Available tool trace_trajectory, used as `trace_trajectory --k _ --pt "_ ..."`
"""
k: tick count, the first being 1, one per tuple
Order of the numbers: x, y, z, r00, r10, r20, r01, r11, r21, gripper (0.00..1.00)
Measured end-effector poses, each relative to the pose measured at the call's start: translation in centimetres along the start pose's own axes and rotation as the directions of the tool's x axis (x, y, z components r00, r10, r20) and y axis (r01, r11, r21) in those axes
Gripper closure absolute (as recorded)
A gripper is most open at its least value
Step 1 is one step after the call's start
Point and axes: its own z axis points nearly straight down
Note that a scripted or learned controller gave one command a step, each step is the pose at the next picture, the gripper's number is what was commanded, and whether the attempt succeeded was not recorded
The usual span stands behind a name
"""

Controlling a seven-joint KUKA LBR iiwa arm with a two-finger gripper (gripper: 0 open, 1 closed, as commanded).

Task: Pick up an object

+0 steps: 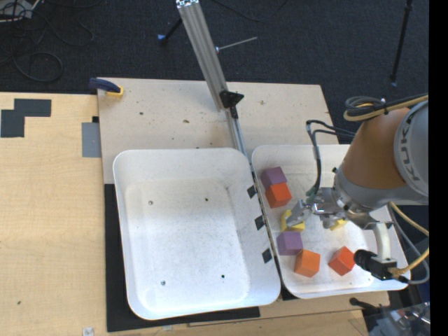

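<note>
A grey KUKA arm with an orange band reaches in from the right over the right-hand white bin, its gripper lowered among a scatter of small blocks. The gripper's tip sits at a yellow block near the middle of that bin; whether the fingers are parted or closed on it cannot be told from this angle, since the metal parts blur together there. A purple block rests at the far left of the bin with a red-orange block touching its near side. Nearer the camera lie a second purple block, an orange block just beside it, and a red block to the right. Another yellow piece peeks out, apparently, from under the wrist. The left-hand white bin lies alongside, touching the right one, and a slanted aluminium post rises from the bench's far side.
</note>
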Motion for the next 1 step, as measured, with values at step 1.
trace_trajectory --k 1 --pt "0.10 -0.07 5.34 1.000 0.001 0.000 -0.001 1.000 -0.002 0.00"
